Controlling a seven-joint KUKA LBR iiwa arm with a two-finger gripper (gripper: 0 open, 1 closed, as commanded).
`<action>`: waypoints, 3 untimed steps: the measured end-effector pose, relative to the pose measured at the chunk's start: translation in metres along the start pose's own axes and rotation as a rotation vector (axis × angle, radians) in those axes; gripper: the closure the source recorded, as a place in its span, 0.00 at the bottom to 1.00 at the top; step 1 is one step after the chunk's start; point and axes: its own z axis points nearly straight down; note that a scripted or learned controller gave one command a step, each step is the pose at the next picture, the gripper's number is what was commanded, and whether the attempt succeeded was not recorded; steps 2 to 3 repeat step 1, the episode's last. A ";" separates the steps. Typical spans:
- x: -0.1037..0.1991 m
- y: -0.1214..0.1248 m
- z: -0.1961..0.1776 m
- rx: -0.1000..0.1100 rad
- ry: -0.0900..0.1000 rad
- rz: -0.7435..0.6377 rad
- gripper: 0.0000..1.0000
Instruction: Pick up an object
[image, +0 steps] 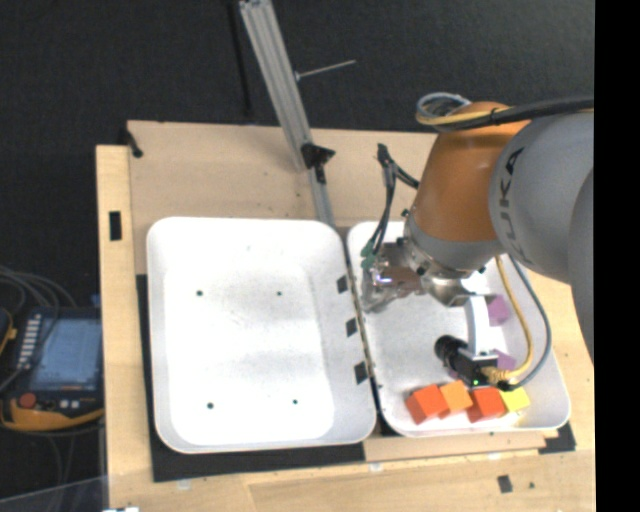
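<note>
Arm over the right bin (555, 415)

Against that bin's near wall lie an orange block (429, 402), a red block (487, 402) and a yellow block (516, 400) (purple pieces behind them); the claw (380, 283) hangs by its far-left corner, grip impossible to tell.

Arm (480, 190) over right bin (540, 425) w/ orange blocks (455, 400); left bin (250, 320) beside.

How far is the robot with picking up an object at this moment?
Done: the arm has reached over the right bin, where the blocks lie. In hand: nothing that I can see; the wrist hides the gripper. Left: the orange block, the red block and the yellow block lie in a row at the bin's near edge, and a purple piece lies beyond them, so the pick itself is not yet shown.
</note>
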 end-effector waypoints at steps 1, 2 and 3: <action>0.044 0.002 0.006 0.002 -0.002 0.003 1.00; 0.044 0.002 0.006 0.002 -0.002 0.003 1.00; 0.044 0.002 0.006 0.002 -0.002 0.003 1.00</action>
